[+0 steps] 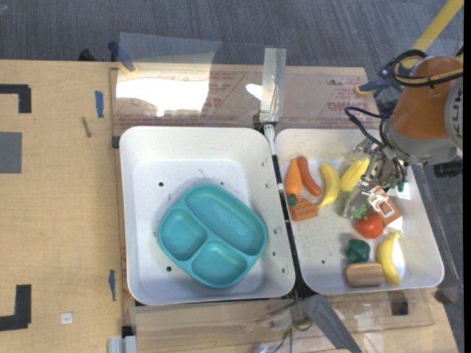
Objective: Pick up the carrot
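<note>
Carrot [293,177] lies beside a red sausage [310,178], above an orange block [303,210]

A teal plate [212,234] with three parts sits in the left bin [140,160], far from the end effector [379,176]. Just below the end effector lie a tomato [369,226], a green toy [358,251], a banana [389,257] and a bread roll [364,274].

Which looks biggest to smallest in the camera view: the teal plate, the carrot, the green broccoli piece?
1. Teal three-compartment plastic plate, by far the largest.
2. Orange tapered carrot.
3. Small dark green broccoli piece, the smallest.

All lie at similar depth, so the order looks safe.
</note>
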{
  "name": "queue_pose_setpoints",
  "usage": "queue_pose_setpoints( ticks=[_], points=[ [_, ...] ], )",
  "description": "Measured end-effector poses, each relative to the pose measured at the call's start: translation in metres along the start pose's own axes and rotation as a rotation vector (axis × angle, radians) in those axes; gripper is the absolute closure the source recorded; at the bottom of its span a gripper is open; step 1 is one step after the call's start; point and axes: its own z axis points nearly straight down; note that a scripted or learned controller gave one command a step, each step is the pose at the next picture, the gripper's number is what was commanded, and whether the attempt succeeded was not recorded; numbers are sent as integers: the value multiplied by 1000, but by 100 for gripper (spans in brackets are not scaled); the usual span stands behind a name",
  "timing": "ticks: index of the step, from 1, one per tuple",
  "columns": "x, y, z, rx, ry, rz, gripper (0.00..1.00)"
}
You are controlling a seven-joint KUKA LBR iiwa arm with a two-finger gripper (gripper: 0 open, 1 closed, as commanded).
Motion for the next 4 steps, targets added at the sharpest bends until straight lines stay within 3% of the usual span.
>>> queue_pose_setpoints(
  ticks=[1,2,3,4],
  points=[
    [7,74,-69,-4,-5,-227,0],
    [19,79,-7,2,10,78,0],
    [58,67,-11,-7,-17,199,0],
    [57,69,-24,-10,-17,196,100]
  ],
)
